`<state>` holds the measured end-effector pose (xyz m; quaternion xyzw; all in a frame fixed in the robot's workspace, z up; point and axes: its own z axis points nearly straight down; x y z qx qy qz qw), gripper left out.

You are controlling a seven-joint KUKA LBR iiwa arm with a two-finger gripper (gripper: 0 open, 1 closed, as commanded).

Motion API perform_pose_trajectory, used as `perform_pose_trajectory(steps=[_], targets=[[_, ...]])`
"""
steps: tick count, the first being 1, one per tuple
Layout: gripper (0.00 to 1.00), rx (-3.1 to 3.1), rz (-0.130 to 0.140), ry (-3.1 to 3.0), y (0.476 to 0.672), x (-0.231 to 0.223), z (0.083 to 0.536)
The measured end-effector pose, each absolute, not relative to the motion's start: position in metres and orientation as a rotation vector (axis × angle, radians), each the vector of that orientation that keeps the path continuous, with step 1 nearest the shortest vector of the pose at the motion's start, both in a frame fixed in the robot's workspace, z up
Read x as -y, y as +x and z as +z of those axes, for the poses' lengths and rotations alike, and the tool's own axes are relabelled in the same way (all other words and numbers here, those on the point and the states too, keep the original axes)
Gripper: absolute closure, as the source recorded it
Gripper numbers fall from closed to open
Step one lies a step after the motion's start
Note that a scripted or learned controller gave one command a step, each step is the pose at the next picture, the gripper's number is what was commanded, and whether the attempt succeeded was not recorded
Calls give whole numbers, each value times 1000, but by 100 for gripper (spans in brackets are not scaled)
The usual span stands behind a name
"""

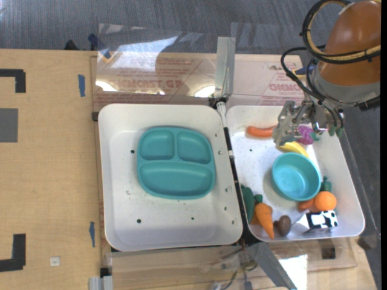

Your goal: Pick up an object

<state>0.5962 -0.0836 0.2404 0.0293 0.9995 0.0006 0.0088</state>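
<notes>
Gripper (289,133) sits low just above the blue bowl (295,175), beside the yellow banana (296,148) — finger state cannot be told, possibly touching it — nothing visibly lifted; pick-up remains outstanding.

Single fixed cam, mounted above the counter (42,162), looking down at a slant. Mid range: both white bins fit in frame side by side, left bin (115,180) central, right bin (351,186) toward the right edge. Arm (354,47) enters from the right.
</notes>
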Motion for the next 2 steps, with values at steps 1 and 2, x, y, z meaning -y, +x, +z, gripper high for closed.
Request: perform_pose_trajectory(steps=[1,2], targets=[[100,-3143,3,-75,594,95,151],[100,-3076,-5,-587,655,195,151]])
